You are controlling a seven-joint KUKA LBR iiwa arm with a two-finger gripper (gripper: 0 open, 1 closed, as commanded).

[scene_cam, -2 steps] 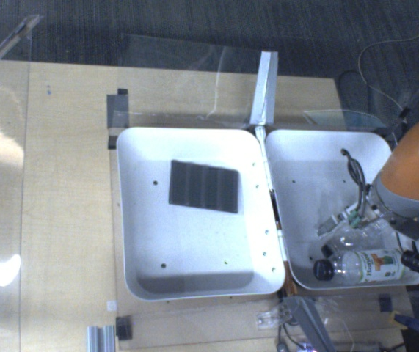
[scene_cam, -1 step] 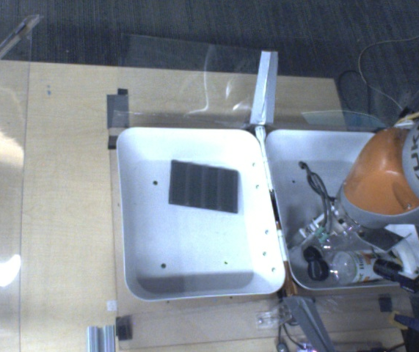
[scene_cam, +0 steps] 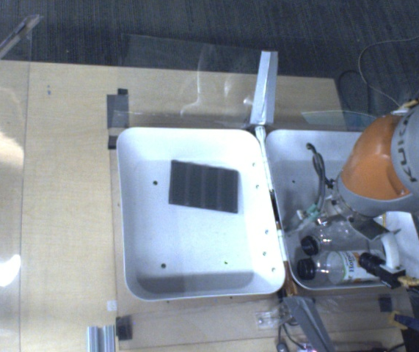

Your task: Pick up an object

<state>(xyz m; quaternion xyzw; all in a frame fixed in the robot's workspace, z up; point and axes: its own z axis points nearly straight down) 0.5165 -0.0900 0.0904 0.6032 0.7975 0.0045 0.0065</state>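
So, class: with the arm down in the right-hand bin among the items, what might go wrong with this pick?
1. The clear bottles lie close together beside the gripper, so it may knock or catch two at once.
2. The bottles lie on their sides and could roll away.
3. They sit near the right bin's front wall, so the gripper could hit the wall.

Two shallow white bins sit side by side: the left bin (scene_cam: 132, 218) holds one dark rectangular pad (scene_cam: 203, 186), and the right bin (scene_cam: 286, 160) holds what look like two clear bottles with black caps, one nearer (scene_cam: 330, 268) and one just beyond it (scene_cam: 326, 239). One arm (scene_cam: 392, 160) reaches in from the right.
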